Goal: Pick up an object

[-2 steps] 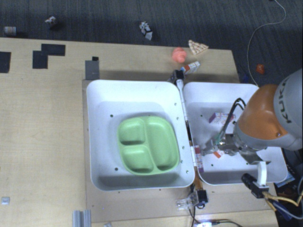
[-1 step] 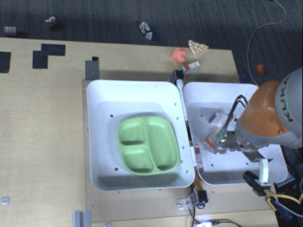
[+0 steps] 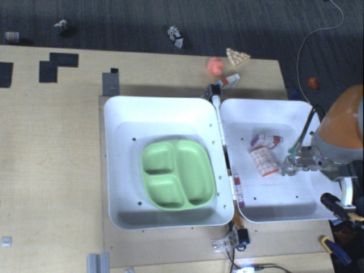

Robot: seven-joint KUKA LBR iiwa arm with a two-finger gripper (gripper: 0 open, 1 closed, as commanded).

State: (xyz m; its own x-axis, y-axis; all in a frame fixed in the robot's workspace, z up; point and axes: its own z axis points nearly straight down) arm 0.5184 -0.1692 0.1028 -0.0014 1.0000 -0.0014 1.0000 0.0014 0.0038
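A green three-compartment plate (image 3: 177, 174) lies flat in the left white bin (image 3: 122, 152). In the right bin (image 3: 284, 118) lies a small red-and-white packet (image 3: 264, 154), with a darker red wrapper end toward its top. My gripper (image 3: 289, 167) hangs low over the right bin, just right of the packet's lower end. The grey arm with its orange band (image 3: 344, 124) comes in from the right edge. Nothing is visibly between the fingertips.
On the bench behind the bins lie a pink ball (image 3: 214, 66), a tan wedge (image 3: 238, 57) and a small red-capped tube (image 3: 227, 82). Cables and clips sit at the bins' front edge (image 3: 236, 240). A black cable runs down past the right bin's far corner.
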